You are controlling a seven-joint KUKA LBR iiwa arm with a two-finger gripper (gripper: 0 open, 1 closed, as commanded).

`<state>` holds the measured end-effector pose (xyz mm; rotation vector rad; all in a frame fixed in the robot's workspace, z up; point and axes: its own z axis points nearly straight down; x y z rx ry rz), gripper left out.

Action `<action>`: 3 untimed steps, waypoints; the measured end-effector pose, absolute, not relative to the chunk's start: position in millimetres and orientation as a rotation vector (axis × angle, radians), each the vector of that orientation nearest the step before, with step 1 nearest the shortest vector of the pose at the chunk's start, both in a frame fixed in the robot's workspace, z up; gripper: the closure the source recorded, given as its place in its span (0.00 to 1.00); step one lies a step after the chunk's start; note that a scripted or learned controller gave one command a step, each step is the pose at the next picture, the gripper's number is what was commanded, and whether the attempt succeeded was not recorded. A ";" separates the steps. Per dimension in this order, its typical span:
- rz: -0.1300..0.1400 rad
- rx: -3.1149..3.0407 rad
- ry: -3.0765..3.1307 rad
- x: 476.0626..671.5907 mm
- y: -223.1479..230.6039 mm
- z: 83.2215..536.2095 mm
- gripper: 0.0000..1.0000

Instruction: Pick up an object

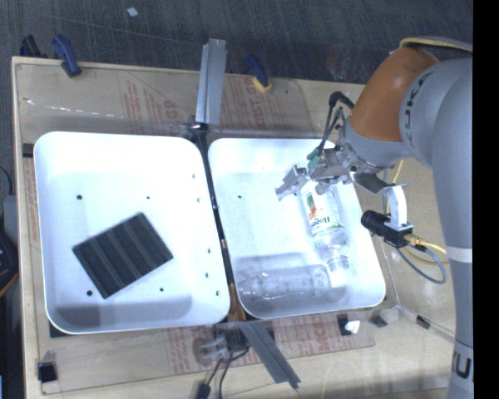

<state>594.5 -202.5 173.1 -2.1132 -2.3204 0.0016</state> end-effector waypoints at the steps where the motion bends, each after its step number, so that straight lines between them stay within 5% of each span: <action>1: 0.002 -2.104 -2.329 587.2 -208.5 157.3 0.00; 3: 0.002 -2.104 -2.329 587.2 -208.6 157.4 0.00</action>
